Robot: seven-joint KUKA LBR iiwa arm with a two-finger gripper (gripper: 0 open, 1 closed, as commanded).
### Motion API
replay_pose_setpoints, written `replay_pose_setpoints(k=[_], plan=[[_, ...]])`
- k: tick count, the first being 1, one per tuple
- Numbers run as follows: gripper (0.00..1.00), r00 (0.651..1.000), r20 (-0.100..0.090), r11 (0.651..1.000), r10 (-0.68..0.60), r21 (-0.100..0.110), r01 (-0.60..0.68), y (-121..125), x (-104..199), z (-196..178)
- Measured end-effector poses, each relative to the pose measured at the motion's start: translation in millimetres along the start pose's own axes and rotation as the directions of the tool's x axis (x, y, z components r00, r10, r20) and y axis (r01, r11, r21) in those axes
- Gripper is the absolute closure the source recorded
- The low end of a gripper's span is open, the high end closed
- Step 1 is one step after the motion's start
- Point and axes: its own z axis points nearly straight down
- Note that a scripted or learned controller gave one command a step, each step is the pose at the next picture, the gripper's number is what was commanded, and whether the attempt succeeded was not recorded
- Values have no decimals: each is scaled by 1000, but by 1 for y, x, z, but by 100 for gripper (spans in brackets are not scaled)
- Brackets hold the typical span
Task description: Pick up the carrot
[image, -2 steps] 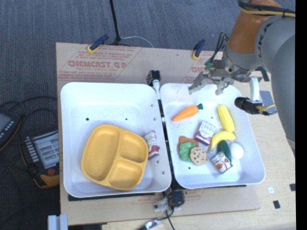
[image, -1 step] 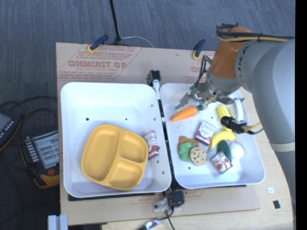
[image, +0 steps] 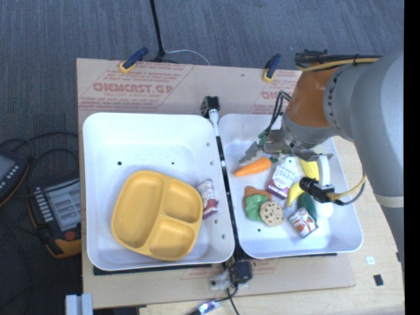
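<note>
One carrot [image: 252, 168] lies in the right bin [image: 341, 241], near that bin's left wall and toward its far half, stretched almost level with its thick end toward the wall and its thin end pointing at the arm. We judge it to be a toy of hard plastic: light, stiff, smooth and somewhat slippery, and not likely to break. Because it tapers, a squeeze near the thin end could push it out of the grip, so we would take it across the thick middle, with the jaws set crosswise to its length.

Just right of the carrot a small white and purple carton [image: 283, 178] rests close to its thin end, so there is little room on that side. Nearer the camera from the carrot sit a green toy [image: 254, 204] and a cookie [image: 270, 212], a little apart from it; the thick end has bare bin floor around it. Farther from the carrot, a banana [image: 308, 173] and a red and white pack [image: 302, 222] crowd the right side of the bin.

The gripper [image: 256, 151] is just above the carrot on its far side, with grey fingers angled down and leftward toward it. The jaws look spread, and we see nothing between them; the carrot is not held. The arm [image: 367, 97] comes in from beyond the carrot, its orange band [image: 308, 100] bent over the bin's far edge, wrist tipped down.

In the left bin [image: 98, 176], well apart from the carrot, lies a yellow tray [image: 157, 212].
</note>
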Motion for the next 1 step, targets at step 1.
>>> replay_pose_setpoints(k=[1], plan=[[100,1000,2,1000,0,-5,0,2,-1,-11]])
